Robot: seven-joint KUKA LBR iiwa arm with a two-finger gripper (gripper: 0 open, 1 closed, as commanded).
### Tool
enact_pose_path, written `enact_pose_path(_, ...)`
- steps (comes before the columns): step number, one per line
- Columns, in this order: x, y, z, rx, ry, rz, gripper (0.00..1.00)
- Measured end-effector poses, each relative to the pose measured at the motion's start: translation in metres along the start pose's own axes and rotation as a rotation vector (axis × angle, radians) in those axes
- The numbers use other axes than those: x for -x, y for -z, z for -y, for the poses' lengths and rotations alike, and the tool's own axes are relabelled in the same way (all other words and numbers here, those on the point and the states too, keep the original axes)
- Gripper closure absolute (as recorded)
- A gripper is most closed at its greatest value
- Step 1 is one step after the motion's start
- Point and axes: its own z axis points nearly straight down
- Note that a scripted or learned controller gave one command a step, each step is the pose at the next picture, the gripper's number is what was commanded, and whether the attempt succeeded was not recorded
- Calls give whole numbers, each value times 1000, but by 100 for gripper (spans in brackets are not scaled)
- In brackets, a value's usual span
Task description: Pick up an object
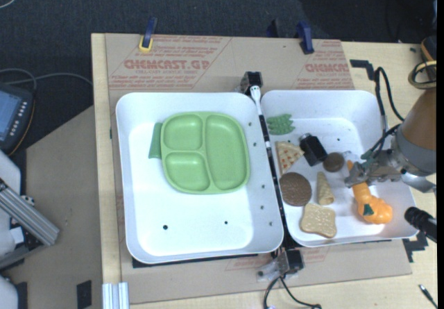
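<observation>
Down at the right side of the right bin, the gripper hangs low, close to the bin's right wall. I cannot tell how it is set, because it looks small and dark. The grey arm comes in from the right and bends down to it.

Just under the gripper lies an orange toy with a bit of green on it. It seems to touch the gripper's tip, but I cannot tell if it is held. A small brown ball sits just left of the gripper, and a black block is next to that. Farther left are a cracker, a round brown cookie, a little tan piece and a slice of toast. A green leafy thing lies near the top left corner. All these things sit close together, so there is not much room between them. The top right part of this bin has bare white floor.

The left bin holds a green tray with three parts. It has lots of bare floor near the front.
</observation>
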Motion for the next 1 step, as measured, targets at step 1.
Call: enact_pose_path(1, 1, 59, 7, 3, 0, 1, 100)
